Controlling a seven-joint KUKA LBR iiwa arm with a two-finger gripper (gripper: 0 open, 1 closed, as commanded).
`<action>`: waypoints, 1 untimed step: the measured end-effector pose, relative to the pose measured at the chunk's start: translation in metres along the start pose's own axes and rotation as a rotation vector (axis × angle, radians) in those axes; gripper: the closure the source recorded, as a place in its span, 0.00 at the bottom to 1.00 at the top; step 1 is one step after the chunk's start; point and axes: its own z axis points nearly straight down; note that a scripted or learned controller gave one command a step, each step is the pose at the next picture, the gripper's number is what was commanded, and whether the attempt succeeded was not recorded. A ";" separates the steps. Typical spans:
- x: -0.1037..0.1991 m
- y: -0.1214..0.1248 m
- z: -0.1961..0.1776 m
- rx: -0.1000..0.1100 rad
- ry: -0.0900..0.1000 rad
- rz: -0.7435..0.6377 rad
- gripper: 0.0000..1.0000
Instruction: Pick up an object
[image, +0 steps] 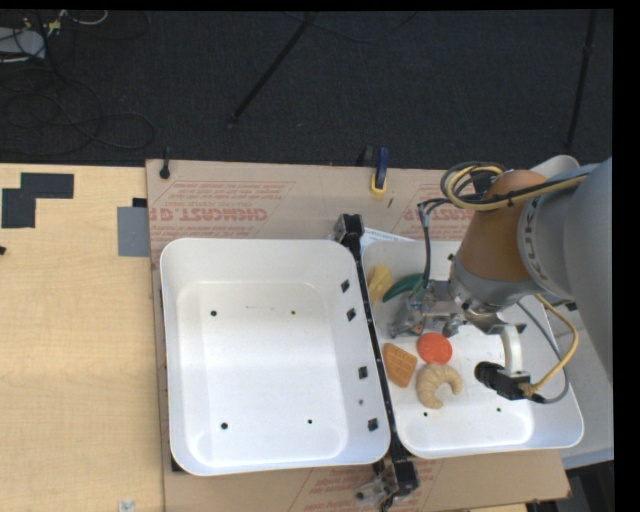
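Grey metal, the gripper (428, 318) hung low over the right bin (500, 430), nothing visibly between its fingers; how wide they stood I could not tell. Just nearward and slightly right lay a smooth, round orange-red ball (434, 348), seemingly the closest pick. Beside it curled a tan croissant-shaped toy (439, 384), its long axis running left to right, and an orange wedge (399, 364) sat by the divider. Farther off lay a yellow piece (379, 283) and a green one (404, 285). The left bin (190, 300) was glossy white plastic.
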 end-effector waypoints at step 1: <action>0.004 -0.060 0.000 0.001 0.002 0.000 0.00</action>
